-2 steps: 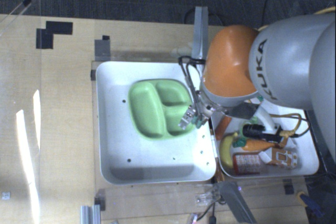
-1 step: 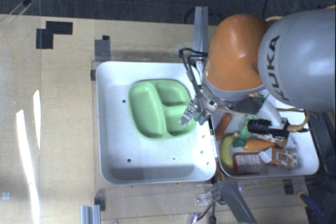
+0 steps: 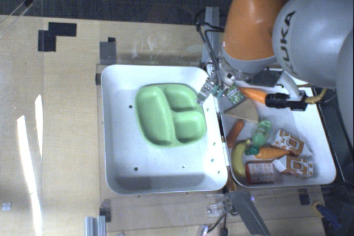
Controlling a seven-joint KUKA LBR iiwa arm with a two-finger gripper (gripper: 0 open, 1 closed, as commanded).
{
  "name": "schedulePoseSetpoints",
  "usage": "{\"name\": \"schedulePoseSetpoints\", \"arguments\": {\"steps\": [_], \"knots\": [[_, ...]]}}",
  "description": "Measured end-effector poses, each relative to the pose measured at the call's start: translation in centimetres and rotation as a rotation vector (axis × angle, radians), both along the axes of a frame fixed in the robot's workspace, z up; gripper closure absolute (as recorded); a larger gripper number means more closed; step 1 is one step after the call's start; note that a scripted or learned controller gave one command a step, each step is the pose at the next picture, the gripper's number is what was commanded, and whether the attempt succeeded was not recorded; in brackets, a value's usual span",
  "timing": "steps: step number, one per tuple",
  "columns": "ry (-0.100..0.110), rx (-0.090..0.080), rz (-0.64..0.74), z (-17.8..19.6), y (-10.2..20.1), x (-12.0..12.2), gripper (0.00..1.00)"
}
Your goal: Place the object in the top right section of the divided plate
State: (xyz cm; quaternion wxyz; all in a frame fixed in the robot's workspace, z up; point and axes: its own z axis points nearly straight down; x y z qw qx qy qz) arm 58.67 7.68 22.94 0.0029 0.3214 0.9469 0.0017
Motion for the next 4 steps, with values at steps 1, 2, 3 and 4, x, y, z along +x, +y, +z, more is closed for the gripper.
{"name": "schedulePoseSetpoints", "arguments": {"steps": [1, 2, 3, 4], "knots": [[0.0, -0.002, 0.129, -3.3, -9.4, -5.7, 1.0], [-0.001, 0.0, 0.147, -1.6, 0.3, -4.1, 1.0], [-0.003, -0.003, 0.302, -1.0, -7.6, -3.9, 1.0], [-0.001, -0.001, 0.3, -3.8, 0.5, -2.3, 1.0]]}}
